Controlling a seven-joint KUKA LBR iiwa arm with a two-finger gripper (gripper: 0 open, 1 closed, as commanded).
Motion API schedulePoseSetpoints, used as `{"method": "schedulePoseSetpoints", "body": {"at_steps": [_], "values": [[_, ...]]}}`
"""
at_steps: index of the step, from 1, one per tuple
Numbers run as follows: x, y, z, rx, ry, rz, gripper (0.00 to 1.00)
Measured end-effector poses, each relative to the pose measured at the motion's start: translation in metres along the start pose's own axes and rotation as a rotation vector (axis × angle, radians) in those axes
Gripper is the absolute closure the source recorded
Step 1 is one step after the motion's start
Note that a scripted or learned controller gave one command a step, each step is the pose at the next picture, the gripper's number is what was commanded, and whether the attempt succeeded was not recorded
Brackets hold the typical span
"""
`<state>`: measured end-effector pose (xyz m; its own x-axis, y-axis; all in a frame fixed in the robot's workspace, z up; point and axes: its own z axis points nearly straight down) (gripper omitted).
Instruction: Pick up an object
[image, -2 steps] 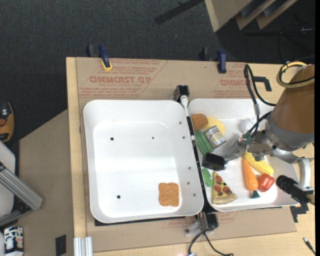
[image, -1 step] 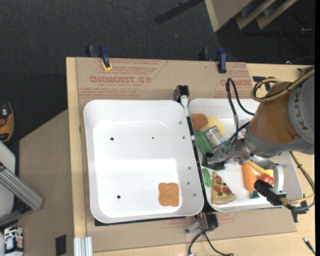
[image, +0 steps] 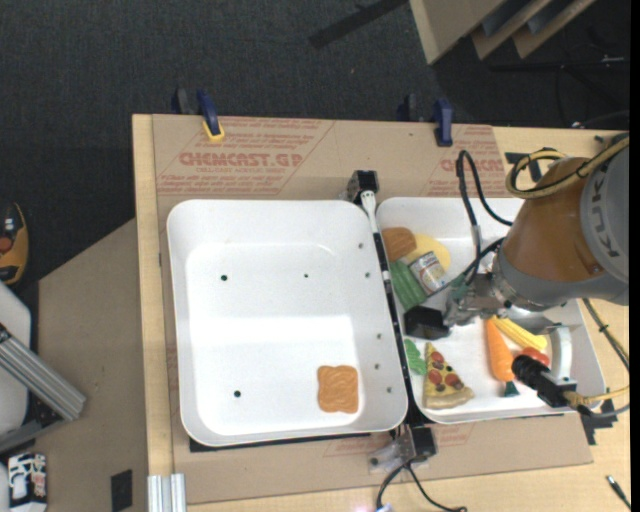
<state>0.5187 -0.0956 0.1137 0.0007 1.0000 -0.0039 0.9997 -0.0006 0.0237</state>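
Note:
My gripper (image: 458, 305) hangs low over the middle of the right bin (image: 455, 213), reaching in from the right under the orange-banded wrist. A small black object (image: 424, 322) lies just left of it; whether they touch is unclear. Close above the gripper are a silver can (image: 429, 270) and a green piece (image: 407, 284). A pizza slice (image: 443, 377) lies below it near the front wall. An orange carrot (image: 498, 352) and a yellow piece (image: 524, 335) lie to the right, partly under the arm.
A brown bread piece (image: 398, 243) and a pale yellow item (image: 434, 249) sit at the back of the right bin. The left bin (image: 260, 300) holds one orange waffle-like piece (image: 338, 388) near its front right corner. A divider rail (image: 380, 270) separates the bins.

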Motion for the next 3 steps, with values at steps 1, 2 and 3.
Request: {"method": "schedulePoseSetpoints", "body": {"at_steps": [1,2,3], "values": [[0.062,0.07,-0.075,0.01,0.005,-0.01,1.0],[0.161,0.103,-0.288,0.001,0.009,-0.011,1.0],[0.277,0.092,-0.369,0.011,0.011,-0.015,1.0]]}}
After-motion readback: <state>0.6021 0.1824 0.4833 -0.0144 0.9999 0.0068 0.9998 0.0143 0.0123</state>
